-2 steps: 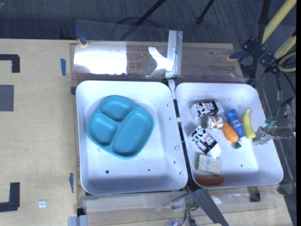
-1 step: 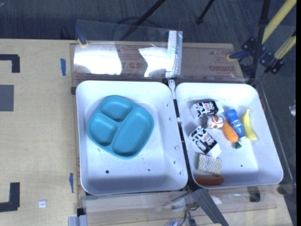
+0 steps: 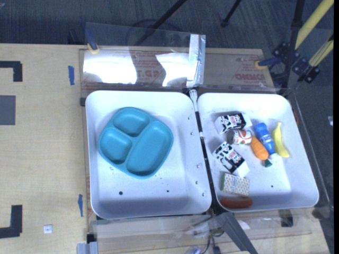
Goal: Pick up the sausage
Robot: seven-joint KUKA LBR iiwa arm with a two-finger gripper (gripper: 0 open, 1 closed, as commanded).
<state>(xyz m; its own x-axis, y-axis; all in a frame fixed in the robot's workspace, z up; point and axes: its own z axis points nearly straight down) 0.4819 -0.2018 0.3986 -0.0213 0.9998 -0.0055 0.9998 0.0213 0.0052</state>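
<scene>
Sausage: you have one reddish-brown sausage (image 3: pixel 235 202), a short rounded link lying flat along the near wall of the right white bin (image 3: pixel 302 142).
Count: you see two white bins, one blue three-compartment plate (image 3: pixel 136 141), two black-and-white cartons (image 3: pixel 231 121) (image 3: pixel 228 155), one brown-and-white can (image 3: pixel 241 137), one orange carrot (image 3: pixel 258 147), one blue bottle (image 3: pixel 263 135), one yellow banana (image 3: pixel 279 141), one pale patterned packet (image 3: pixel 235 184).
Left bin: the left white bin (image 3: pixel 175 189) holds the plate alone.
Neighbours: the patterned packet lies just behind the sausage, close to touching; the other items cluster farther back, well apart from it.
Access: nothing lies on top of the sausage; the bin wall hugs its near side.
Gripper: you cannot tell its state.
Tabletop: pale wood tabletop (image 3: pixel 42 157) with black tape marks.
</scene>
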